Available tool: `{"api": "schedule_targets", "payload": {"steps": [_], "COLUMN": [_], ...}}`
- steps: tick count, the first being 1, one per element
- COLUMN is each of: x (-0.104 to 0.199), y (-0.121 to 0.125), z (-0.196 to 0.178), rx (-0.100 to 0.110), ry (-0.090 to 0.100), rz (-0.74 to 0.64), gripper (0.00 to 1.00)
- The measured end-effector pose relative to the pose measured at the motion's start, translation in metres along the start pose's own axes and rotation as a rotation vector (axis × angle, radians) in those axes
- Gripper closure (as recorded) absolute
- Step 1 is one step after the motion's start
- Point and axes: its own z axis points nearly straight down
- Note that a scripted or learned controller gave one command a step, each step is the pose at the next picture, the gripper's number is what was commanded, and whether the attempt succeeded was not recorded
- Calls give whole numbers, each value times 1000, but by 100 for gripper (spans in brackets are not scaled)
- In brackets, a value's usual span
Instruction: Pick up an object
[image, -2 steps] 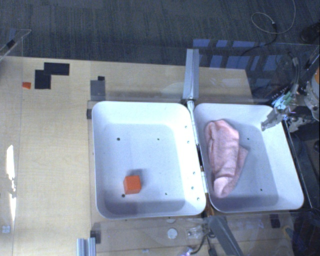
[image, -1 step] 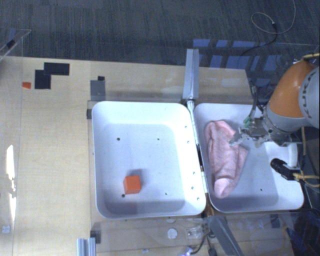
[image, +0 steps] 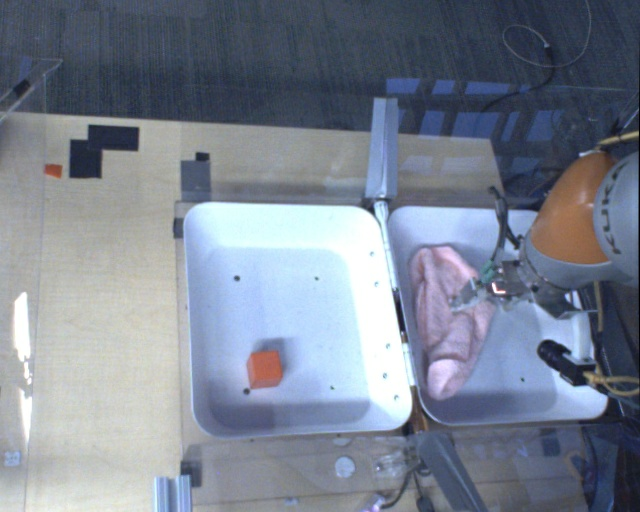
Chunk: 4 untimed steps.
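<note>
A pink cloth (image: 443, 318) lies crumpled along the left side of the right bin (image: 530, 395). My gripper (image: 488, 291) hangs low over the cloth's upper right edge, reaching in from the right under the arm's orange band (image: 570, 215). Whether it touches the cloth is unclear. A small orange block (image: 265, 368) rests on the floor of the left bin (image: 290, 240), near its front left, far from the gripper.
A metal divider post (image: 383, 150) stands behind the seam between the two bins. Black and orange markers (image: 98, 150) sit on the wooden bench at the far left. Cables and a black fitting (image: 560, 362) crowd the right bin's right rim.
</note>
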Motion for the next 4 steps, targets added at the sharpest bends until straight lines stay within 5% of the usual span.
{"api": "schedule_targets", "payload": {"steps": [1, 2, 3, 4], "x": [19, 21, 21, 21], "y": [19, 23, 23, 26], "z": [0, -12, -12, 2], "rx": [1, -6, -6, 5], "ry": [-1, 1, 1, 2], "rz": [-109, -111, -111, -139], "gripper": [0, 100, 0, 0]}}
